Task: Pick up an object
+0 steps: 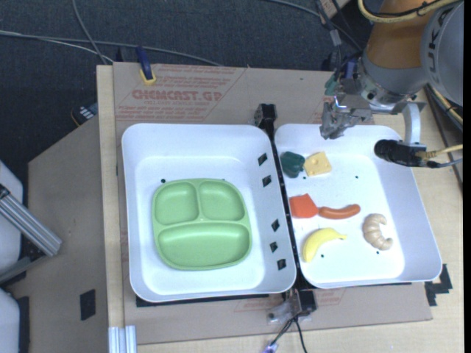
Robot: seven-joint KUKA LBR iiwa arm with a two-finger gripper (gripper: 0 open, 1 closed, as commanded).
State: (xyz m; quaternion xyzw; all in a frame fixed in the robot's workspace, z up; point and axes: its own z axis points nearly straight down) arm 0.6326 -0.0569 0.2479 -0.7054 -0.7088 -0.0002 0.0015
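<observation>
My gripper (333, 129) hangs over the far left part of the right bin (412, 219), above and behind the toys, with nothing seen between its fingers. Below it lie a dark green piece (292, 163) and a yellow cheese wedge (317, 165). Nearer the front are an orange-red block (302, 207), a red sausage (338, 212), a yellow banana (321, 242) and a pale croissant (377, 230).
The left bin (136, 197) holds a green divided plate (202, 223). A black divider with clips (275, 190) runs between the bins. Cardboard (176, 90) lies under the bins, with a blue-yellow clamp (145, 66) at the far edge.
</observation>
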